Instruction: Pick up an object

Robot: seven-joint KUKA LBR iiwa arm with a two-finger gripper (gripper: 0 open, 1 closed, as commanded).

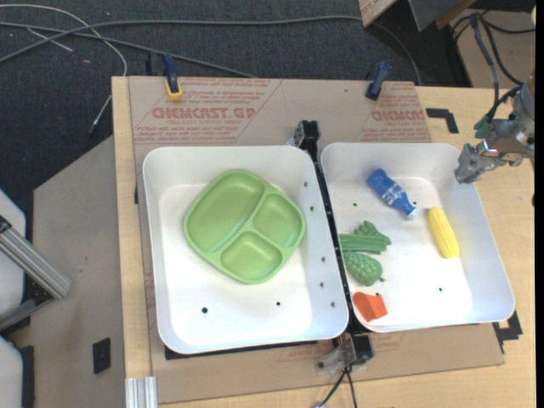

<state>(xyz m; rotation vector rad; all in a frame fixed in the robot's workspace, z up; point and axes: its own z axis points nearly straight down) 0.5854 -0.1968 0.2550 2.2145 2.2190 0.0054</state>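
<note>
The right bin (476, 304) holds a blue bottle (390, 191), a yellow corn cob (443, 231), a green leafy toy (364, 240) with a bumpy green piece (364, 268) below it, and an orange block (370, 305) near the front rim. A green divided plate (245, 225) lies in the left bin (170, 313). My gripper (470, 167) hangs at the right bin's far right corner, above its rim and up and to the right of the corn cob. Nothing shows between its fingers.
Two clamps, yellow-blue (172, 83) and blue (376, 81), pin the cardboard sheet (255, 109) at the back. A black divider (327, 228) runs between the bins. Cables lie on the dark floor at the top left.
</note>
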